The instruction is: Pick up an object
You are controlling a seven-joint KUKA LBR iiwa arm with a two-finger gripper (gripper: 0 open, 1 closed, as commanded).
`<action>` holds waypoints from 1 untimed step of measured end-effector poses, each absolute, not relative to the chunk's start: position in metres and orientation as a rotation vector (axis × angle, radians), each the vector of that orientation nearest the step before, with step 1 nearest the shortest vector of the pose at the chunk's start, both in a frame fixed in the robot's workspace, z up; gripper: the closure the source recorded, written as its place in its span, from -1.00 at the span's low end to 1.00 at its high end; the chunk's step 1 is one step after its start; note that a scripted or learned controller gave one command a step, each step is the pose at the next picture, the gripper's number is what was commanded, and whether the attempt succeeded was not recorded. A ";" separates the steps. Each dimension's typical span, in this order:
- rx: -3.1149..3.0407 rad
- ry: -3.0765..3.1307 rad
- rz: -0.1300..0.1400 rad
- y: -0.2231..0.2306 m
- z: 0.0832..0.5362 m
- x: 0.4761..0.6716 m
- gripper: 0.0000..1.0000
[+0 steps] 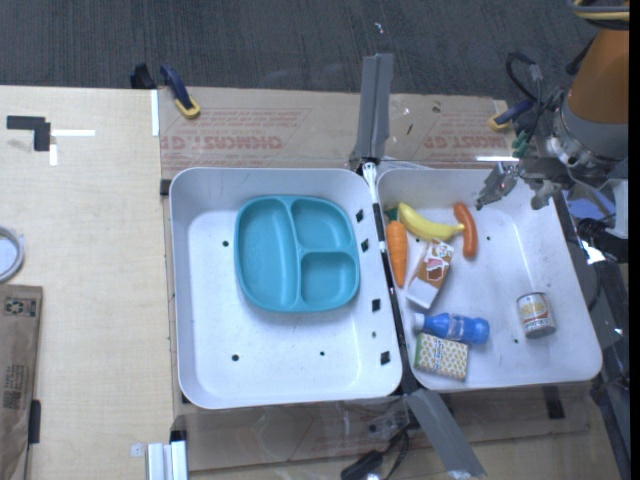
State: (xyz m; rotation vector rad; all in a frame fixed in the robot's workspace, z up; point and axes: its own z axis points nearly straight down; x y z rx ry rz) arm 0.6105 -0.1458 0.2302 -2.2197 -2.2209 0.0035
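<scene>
At two o'clock in the camera view, the fingers (514, 186) hang over the far right rim of the right bin (560, 368), spread apart with nothing between them. In that bin, a banana (430, 224) lies at eleven o'clock, touching a sausage (466, 230) just to its right. A carrot (398, 252) runs along the left wall, beside a small carton (431, 272). Toward six o'clock sit a blue bottle (456, 327) and, just below it, a green packet (442, 356). A tin can (536, 315) lies apart at four o'clock. The left bin (200, 358) holds a teal divided plate (296, 253). Both bins rest on the worktop (80, 228).
</scene>
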 end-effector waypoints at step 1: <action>-2.370 -2.061 0.003 -0.148 0.098 0.600 -1.00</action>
